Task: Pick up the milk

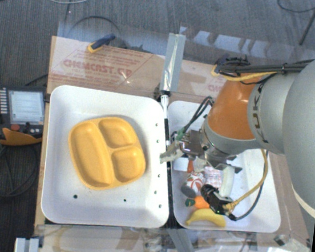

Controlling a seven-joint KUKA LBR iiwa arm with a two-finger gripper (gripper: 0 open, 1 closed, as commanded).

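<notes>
The milk [212, 175], a small white carton with red print, lies in the right bin [260, 217] near its middle. My gripper [199, 164] is low in that bin, directly over the carton's left part, and the grey and orange wrist hides most of it. Whether the gripper touches the carton cannot be made out.
A yellow banana [207, 218] lies at the right bin's front, with an orange carrot-like piece [199, 203] and a grey item [189, 188] just behind it. The left bin [56, 195] holds a yellow divided plate [107, 151]. The bins' shared wall runs just left of the gripper.
</notes>
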